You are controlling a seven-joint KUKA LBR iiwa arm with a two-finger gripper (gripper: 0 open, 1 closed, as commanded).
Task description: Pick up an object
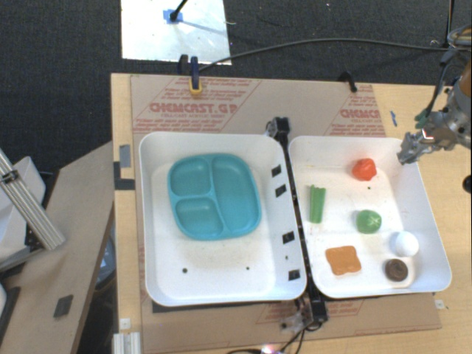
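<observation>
My gripper point(410, 152) hangs at the right bin's point(424, 198) 2 o'clock rim; cannot tell its state. Just beside it, at its 8 o'clock: red object point(363, 169). Teal tray point(214, 195) lies in the left bin point(158, 198).

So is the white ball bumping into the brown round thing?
Cannot tell. In the camera view the white ball sits right above the brown round thing in the right bin, and no clear gap or contact shows between them.
</observation>
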